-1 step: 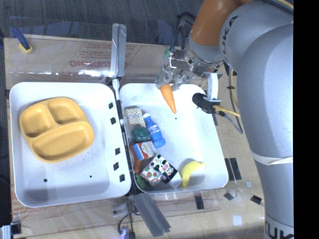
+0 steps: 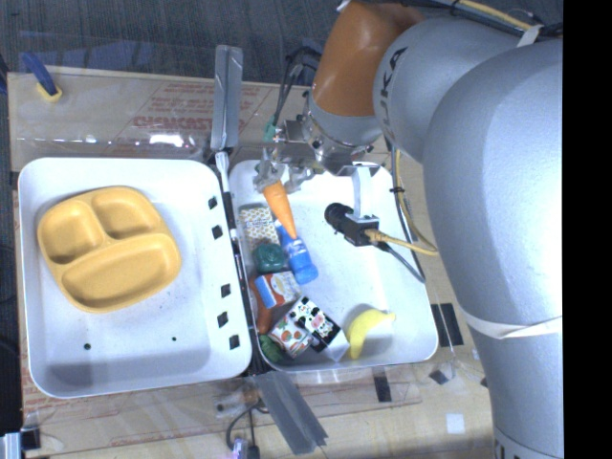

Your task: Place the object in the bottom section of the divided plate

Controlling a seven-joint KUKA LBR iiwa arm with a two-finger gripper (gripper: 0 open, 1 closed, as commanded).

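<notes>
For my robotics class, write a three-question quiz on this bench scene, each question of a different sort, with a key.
1. True or false: the yellow divided plate lies in the left white bin.
2. Which lies nearest the right white bin's lower right corner? A) yellow banana B) orange carrot-shaped toy C) blue tube
3. Fill in: the grey arm's gripper hovers above the ____ bin.

Key: 1 true; 2 A; 3 right.
</notes>
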